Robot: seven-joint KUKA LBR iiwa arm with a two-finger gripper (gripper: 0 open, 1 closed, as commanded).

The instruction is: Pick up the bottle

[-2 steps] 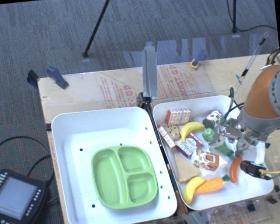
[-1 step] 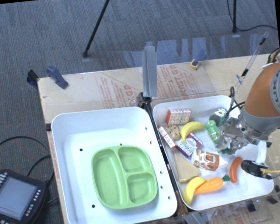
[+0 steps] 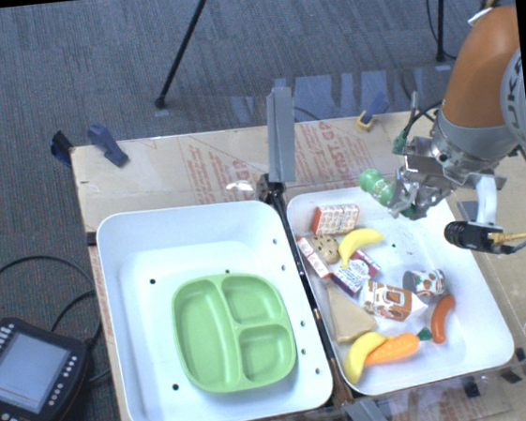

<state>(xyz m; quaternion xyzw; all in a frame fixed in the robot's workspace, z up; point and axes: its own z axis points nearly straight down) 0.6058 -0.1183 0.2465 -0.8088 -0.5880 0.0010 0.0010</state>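
The bottle [image 3: 379, 185] is clear with a green cap and lies sideways, cap pointing left, over the far edge of the right bin [image 3: 488, 325]. My gripper [image 3: 409, 197] reaches in from the right and is shut on the bottle's clear body, with the cap sticking out to the left of the fingers. The bottle looks lifted off the bin floor. The grey arm and its orange band [image 3: 483, 57] rise to the upper right.
The right bin holds toy food: a box [image 3: 336, 217], two bananas [image 3: 359, 240], a carrot [image 3: 393, 349], a sausage [image 3: 442, 317] and small cartons [image 3: 387, 300]. The left bin [image 3: 133, 267] holds a green divided plate [image 3: 233, 331]. A pendant [image 3: 27, 373] lies on the floor at left.
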